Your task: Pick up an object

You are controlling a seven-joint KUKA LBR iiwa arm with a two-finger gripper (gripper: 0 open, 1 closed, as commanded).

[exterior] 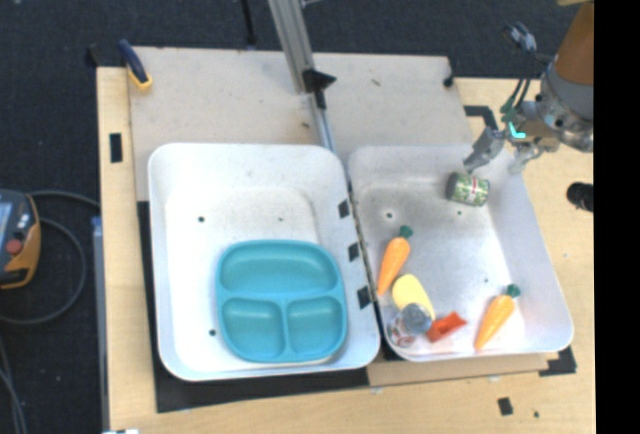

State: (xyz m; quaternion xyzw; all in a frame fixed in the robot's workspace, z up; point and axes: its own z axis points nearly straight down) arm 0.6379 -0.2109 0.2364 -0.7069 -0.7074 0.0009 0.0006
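My gripper hangs over the far right corner of the right bin, fingers spread open with nothing between them. A small green-and-white can lies on its side just below the left finger, apart from it. Nearer the front of that bin lie an orange carrot, a yellow piece, a small grey-and-red round item, a red piece and a second carrot.
The left bin holds a blue divided tray at its front. A grey metal post rises behind the bins, slanting down to the divide between them. The bench's right edge is close to the arm.
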